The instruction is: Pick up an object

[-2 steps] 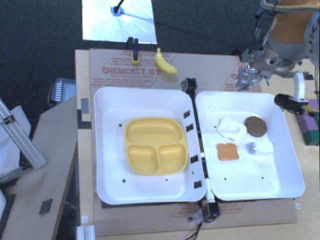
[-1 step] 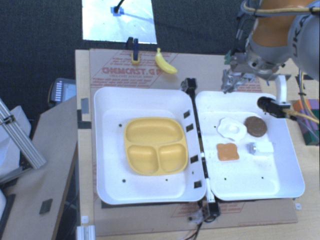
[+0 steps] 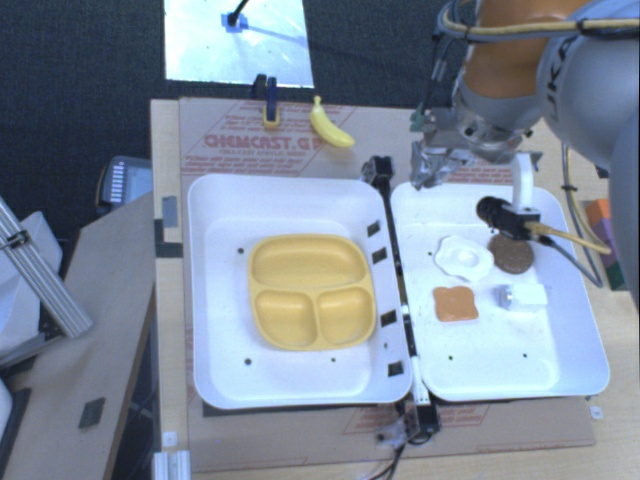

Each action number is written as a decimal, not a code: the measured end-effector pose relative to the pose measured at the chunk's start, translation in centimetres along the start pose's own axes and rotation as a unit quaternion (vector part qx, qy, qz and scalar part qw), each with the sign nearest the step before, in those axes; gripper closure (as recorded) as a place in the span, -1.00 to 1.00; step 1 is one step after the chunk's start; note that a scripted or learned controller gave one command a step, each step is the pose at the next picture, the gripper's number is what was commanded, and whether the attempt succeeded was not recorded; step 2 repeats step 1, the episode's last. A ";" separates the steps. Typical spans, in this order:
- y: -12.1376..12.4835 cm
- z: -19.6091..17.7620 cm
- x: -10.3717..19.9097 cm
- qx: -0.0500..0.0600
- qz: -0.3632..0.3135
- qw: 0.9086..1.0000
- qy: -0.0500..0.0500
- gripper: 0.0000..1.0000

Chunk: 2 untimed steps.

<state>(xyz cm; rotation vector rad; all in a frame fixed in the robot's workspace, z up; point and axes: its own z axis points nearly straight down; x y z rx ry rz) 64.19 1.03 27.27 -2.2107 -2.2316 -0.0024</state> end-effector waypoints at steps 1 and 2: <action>-0.5 0.6 4.8 0.000 0.000 1.000 0.000 1.00; -0.5 0.6 4.8 0.000 0.000 1.000 0.000 1.00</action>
